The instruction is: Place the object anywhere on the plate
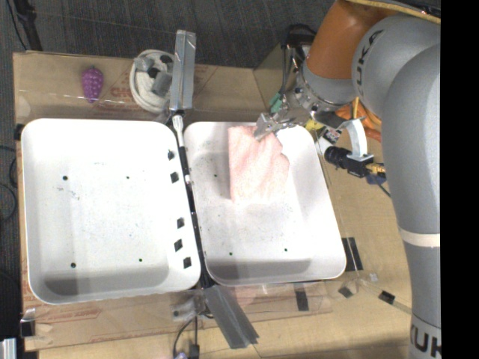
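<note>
A dark carpeted floor frames my bench (pixel 239 88), a tan board carrying two shallow white bins side by side. The left bin (pixel 97 275) has smooth, glossy walls and a floor speckled with small dark marks; the right bin (pixel 322 253) holds the thing I'm after — a pale pink cloth (pixel 257 167), soft and rumpled, spread roughly as a rectangle in the bin's upper half.

My gripper (pixel 267 124) sits at the cloth's top right corner, touching or just above the fabric. From this angle I can't tell how it is set, nor whether any cloth is pinched, so I judge the step in hand to be the grasp itself, not yet confirmed. No plate is plainly visible to me; a round white ringed item (pixel 152 79) stands beyond the bins on the board, near a small purple object (pixel 92 82), but I can't say what it is.

The next move calls for a firm pinch on that limp corner, then a lift high enough that the hanging fabric clears the bin wall — cloth drapes and drags.
</note>
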`<state>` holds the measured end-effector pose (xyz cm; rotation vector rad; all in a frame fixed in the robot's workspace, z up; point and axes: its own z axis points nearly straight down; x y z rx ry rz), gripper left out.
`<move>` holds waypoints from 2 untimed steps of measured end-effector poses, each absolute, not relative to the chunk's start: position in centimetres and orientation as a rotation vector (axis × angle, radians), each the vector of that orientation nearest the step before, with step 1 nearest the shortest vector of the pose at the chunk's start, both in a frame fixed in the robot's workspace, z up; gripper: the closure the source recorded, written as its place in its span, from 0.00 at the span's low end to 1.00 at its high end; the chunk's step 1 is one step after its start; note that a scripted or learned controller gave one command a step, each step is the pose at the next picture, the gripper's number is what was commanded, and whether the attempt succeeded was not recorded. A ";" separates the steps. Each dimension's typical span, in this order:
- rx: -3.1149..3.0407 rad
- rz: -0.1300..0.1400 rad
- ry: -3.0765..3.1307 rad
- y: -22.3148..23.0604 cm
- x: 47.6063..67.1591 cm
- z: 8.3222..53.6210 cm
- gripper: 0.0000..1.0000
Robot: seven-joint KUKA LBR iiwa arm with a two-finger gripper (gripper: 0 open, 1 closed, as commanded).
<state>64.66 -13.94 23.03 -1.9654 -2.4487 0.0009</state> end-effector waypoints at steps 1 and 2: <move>-1.427 0.004 -2.793 -8.6 64.1 22.0 1.00; -0.837 0.003 -3.023 -3.8 63.1 21.5 1.00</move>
